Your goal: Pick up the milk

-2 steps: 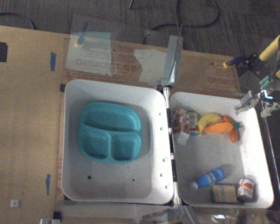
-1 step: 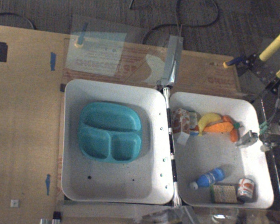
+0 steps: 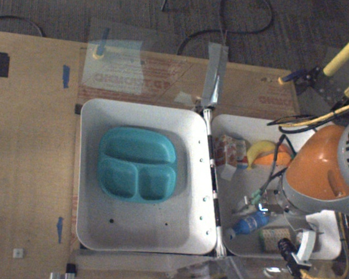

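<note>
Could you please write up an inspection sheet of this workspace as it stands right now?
Surface: wooden bench bearing two shallow white bins side by side, left bin and right bin.
Job's things: a red and white carton, possibly the milk, lies at the far end of the right bin; label too blurred to confirm.
Clutter: teal divided tray in the left bin; in the right bin a banana, a blue bottle lying on its side and a tan block.
Grippers: claw low over the right bin, just above the blue bottle; finger state unclear.
Cables: black loops on the floor; yellow and black leads at the arm.
Surroundings: grey carpet; clear plastic sheet behind the bins.
</note>
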You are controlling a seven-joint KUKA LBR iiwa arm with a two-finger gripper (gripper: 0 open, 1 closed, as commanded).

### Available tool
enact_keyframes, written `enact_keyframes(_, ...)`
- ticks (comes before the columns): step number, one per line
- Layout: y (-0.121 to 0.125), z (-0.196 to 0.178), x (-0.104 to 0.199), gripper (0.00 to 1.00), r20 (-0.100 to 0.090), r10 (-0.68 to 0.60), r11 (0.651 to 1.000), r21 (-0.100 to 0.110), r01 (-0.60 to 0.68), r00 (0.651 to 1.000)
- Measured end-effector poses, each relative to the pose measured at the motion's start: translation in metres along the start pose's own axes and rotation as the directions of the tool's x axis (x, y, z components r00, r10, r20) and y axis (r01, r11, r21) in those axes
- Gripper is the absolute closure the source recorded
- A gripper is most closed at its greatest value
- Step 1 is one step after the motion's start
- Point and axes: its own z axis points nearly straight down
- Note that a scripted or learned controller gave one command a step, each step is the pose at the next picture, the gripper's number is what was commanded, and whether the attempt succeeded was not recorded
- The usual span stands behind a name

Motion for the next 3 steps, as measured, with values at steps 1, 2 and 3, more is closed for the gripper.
enact_keyframes(1,0.022,-0.222,-0.015,0.00,0.001,0.205,0.979,0.007,-0.205,0.979)
enact_keyframes(2,0.021,-0.163,-0.012,0.00,0.001,0.287,0.958,0.010,-0.287,0.958)
enact_keyframes(3,-0.006,0.000,-0.012,0.00,-0.002,0.320,0.948,-0.001,-0.320,0.948)
